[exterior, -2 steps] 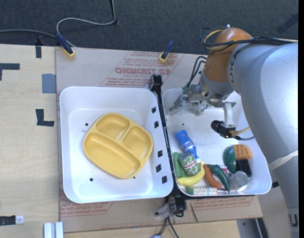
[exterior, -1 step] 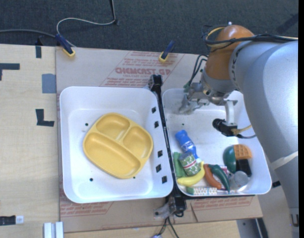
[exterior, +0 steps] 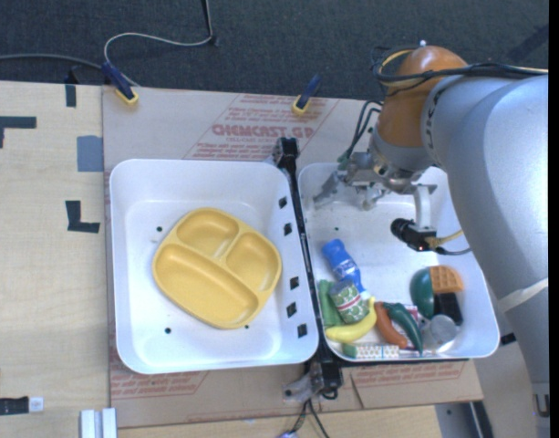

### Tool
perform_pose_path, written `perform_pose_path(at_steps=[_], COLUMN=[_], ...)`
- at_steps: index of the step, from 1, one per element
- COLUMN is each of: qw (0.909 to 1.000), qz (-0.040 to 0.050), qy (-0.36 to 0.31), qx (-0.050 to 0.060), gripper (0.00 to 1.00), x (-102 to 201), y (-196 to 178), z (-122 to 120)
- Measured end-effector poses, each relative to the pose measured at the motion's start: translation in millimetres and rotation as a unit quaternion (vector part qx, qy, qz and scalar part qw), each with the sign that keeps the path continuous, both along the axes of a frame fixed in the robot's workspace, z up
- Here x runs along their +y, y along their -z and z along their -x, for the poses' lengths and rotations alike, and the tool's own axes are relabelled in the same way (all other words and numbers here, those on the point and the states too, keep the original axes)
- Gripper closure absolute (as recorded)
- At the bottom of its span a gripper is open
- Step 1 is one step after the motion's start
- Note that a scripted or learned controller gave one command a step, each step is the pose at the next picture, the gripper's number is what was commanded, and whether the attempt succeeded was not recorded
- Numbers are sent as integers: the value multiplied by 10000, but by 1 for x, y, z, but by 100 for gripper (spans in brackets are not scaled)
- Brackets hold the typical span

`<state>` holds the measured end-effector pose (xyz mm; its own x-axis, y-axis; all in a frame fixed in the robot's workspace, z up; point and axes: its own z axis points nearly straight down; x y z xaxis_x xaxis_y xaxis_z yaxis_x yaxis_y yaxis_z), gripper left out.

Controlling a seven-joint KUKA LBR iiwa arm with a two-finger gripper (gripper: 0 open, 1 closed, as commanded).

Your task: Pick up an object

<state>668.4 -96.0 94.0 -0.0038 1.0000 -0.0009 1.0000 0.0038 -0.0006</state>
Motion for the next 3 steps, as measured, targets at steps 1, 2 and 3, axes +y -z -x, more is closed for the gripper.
perform_pose_path(at_steps=[1,2,3], qw=[10000,10000,10000], qz=[-2,0,-3], qy=[-6,-6,-12], qx=[4,3,5], gripper=[100,0,100], x=[1,1,1], y=[-10,-9,-19], z=[0,0,0])
